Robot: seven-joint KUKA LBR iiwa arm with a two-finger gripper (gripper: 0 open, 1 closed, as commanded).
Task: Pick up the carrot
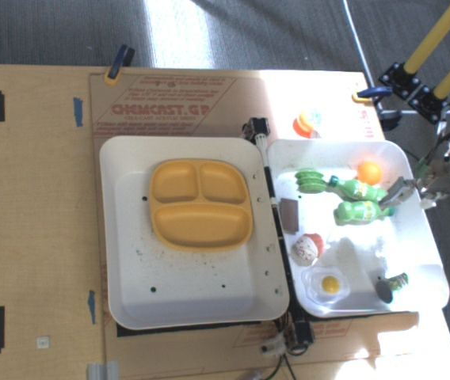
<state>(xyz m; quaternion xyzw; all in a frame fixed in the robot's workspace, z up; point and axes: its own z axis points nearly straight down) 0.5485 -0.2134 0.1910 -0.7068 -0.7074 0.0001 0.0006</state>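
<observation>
Carrot (350,186), green-topped, lying in right bin (423,244) near far wall, beside orange ball (368,171). Tool (399,190) just right of it; opening impossible to tell. Risk: grabbing green bottle (358,211) instead, or slipping off.

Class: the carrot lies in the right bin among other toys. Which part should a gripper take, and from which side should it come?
Probably the orange body of the carrot, from straight above. It looks short and rounded and lies near the far wall of the right bin. A green toy lies close in front, so a sideways approach looks crowded. The green stalk looks a thinner hold.
</observation>
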